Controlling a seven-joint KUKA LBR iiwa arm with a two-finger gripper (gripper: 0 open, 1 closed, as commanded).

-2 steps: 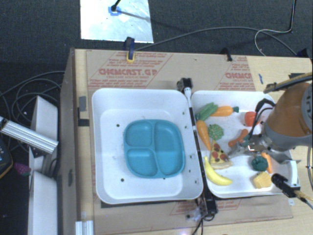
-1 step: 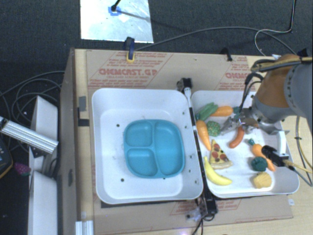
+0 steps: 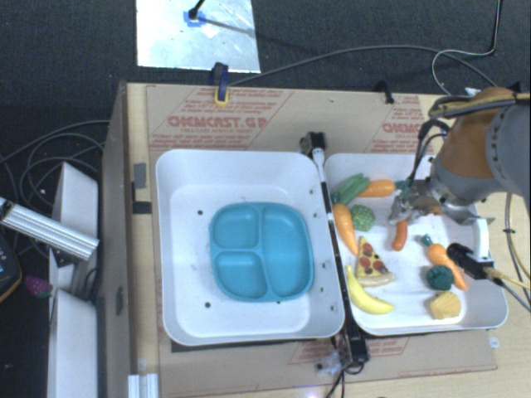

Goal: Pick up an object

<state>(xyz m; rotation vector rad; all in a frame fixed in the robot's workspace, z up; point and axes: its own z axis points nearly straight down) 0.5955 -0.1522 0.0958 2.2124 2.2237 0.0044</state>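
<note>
**Q:** Where are you right now?

**Me:** My gripper hangs low over the right bin, toward its 12 o'clock side. My grey arm comes in from 3 o'clock.

**Q:** Are your fingers holding anything?

**Me:** I cannot tell. They sit at the top end of a small orange sausage, which lies just at 6 o'clock of them, but whether they are parted or pressed together is too dark and small to read.

**Q:** What else lies near?

**Me:** At 9 o'clock, a broccoli floret and a long carrot. At 10 o'clock, another carrot beside green pods. At 7 o'clock, a pizza slice and a banana. At 4 o'clock, a small carrot.

**Q:** And the left bin?

**Me:** It bears a blue divided plate, well apart from me at 9 o'clock.
</note>
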